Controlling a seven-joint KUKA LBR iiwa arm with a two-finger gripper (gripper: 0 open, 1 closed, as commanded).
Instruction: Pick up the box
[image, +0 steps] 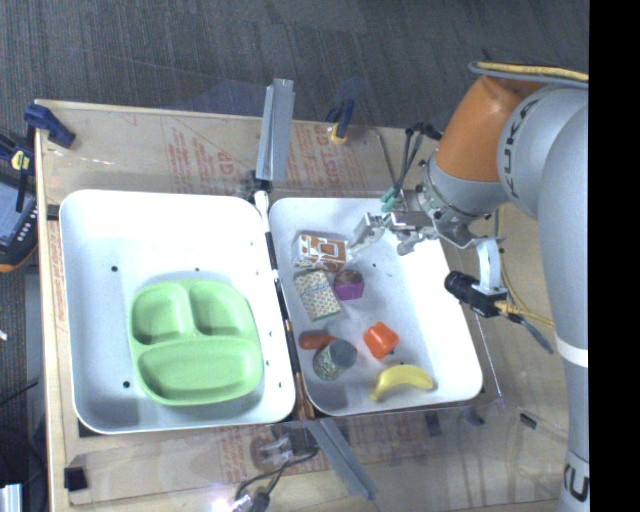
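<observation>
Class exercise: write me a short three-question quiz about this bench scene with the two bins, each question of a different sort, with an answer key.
1. True or false: the green divided tray lies in the same bin as the banana.
2. Multiple choice: which thing lies nearest the gripper? A. the banana B. the brown patterned box C. the orange cup
3. Fill in: the small purple cup sits just ______ of the checkered packet, as the camera sees it.

Key
1. False: the tray is in the left bin, the banana in the right bin.
2. B
3. right
</observation>
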